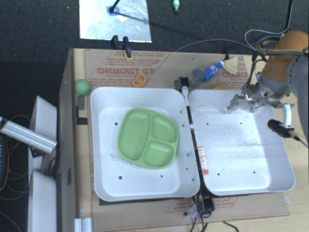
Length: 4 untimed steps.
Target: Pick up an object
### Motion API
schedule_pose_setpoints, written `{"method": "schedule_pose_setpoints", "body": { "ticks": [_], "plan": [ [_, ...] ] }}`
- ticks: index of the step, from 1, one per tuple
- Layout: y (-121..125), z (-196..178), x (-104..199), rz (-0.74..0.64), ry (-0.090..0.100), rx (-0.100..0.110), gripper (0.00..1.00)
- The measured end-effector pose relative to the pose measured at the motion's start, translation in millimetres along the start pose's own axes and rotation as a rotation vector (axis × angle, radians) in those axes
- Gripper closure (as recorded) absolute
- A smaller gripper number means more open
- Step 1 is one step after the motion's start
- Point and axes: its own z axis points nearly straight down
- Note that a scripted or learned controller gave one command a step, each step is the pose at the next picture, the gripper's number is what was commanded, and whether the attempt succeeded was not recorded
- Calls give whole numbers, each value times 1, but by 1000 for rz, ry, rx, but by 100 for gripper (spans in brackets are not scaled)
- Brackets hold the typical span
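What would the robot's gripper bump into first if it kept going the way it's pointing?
Probably the bare white floor of the right bin. The gripper hangs over its top edge, pointing down and leftwards. Depth is hard to judge from above.

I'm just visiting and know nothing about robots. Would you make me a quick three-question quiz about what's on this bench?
1. True or false: the green divided plate lies in the left bin.
2. How many compartments does the plate have?
3. The gripper is over the: A) left bin B) right bin C) green ball

Key: 1 true; 2 three; 3 B.
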Motion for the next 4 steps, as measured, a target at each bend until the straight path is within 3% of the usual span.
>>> {"method": "schedule_pose_setpoints", "body": {
  "ticks": [4],
  "plan": [
    [0,0,3,2,-3,-3,0]
  ]
}}
